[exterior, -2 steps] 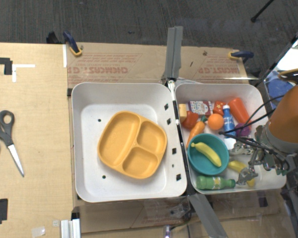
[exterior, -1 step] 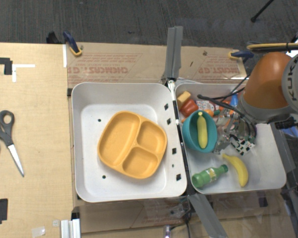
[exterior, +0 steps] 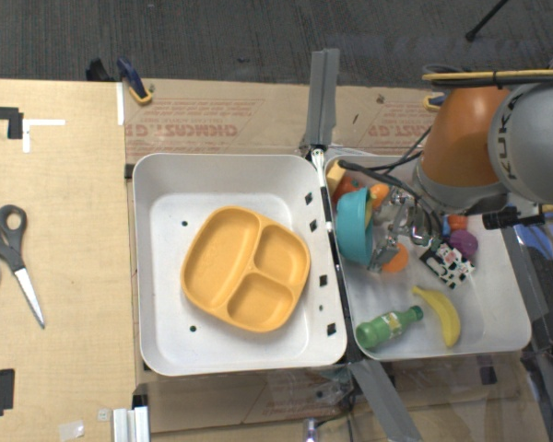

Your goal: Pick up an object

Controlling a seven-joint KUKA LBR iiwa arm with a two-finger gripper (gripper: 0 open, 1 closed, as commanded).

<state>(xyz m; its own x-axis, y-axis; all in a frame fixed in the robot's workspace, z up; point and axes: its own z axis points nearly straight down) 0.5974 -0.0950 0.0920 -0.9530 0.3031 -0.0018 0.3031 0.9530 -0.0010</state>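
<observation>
Bench (exterior: pixel 55 247) with two bins (exterior: pixel 157 274), scissors (exterior: pixel 17 256)

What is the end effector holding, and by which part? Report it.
Cannot be told. The end effector sits low in the right bin, beside the teal bowl and an orange item; no grasp is visible.

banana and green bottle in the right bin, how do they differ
The banana is yellow, curved and tapered; the green bottle is green, straight-sided, with a narrow neck and a yellowish cap. The banana runs down toward the bin's near edge, while the green bottle lies across it, cap pointing toward the banana. The green bottle sits nearer the divider between bins. Both lie flat on the right bin floor, apart from the gripper.
</observation>
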